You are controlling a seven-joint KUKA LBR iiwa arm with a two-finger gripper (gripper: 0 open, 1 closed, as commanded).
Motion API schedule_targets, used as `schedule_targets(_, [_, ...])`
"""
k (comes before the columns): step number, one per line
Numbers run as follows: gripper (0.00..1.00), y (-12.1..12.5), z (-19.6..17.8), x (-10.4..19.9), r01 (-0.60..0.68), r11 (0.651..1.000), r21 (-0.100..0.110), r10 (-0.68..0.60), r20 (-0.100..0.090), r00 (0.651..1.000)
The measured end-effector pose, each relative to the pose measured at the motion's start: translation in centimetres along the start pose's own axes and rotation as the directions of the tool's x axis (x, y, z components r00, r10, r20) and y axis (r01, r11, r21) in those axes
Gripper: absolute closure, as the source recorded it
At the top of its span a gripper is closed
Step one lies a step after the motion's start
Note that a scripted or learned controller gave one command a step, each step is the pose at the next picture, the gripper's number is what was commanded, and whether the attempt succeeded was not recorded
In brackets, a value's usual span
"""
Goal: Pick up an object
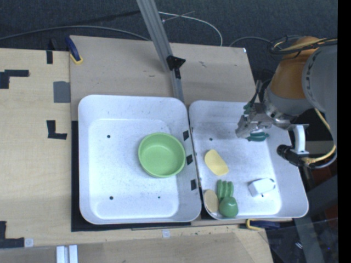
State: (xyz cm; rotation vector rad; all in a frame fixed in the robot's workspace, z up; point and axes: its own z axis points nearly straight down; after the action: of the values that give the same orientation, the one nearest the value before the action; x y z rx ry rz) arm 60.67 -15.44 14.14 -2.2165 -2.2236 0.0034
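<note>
Here my claw (pixel 251 129) sits over the right bin (pixel 285 201), a teal bit (pixel 257 137) half hidden beneath; I cannot tell its grip

A robotics lab: a grey-and-orange arm (pixel 299 84) reaches over two white bins (pixel 93 163) on a taped plywood desk (pixel 33 158), loose cables (pixel 192 21) trailing across dark carpet (pixel 247 4).
</note>
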Motion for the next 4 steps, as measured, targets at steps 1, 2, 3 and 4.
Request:
schedule_targets(1, [1.00,-0.3,-4.6,-0.7,-0.003,1.000,-0.006,0.003,0.001,1.000])
schedule_targets(2, [1.00,-0.2,-6.6,-0.6,-0.002,1.000,-0.004,0.002,0.000,1.000])
schedule_targets(3, [1.00,-0.2,-6.0,5.1,0.003,1.000,-0.001,-0.003,-0.002,1.000])
schedule_targets(4, [1.00,0.9,-7.4,10.7,0.004,1.000,-0.003,-0.004,-0.002,1.000])
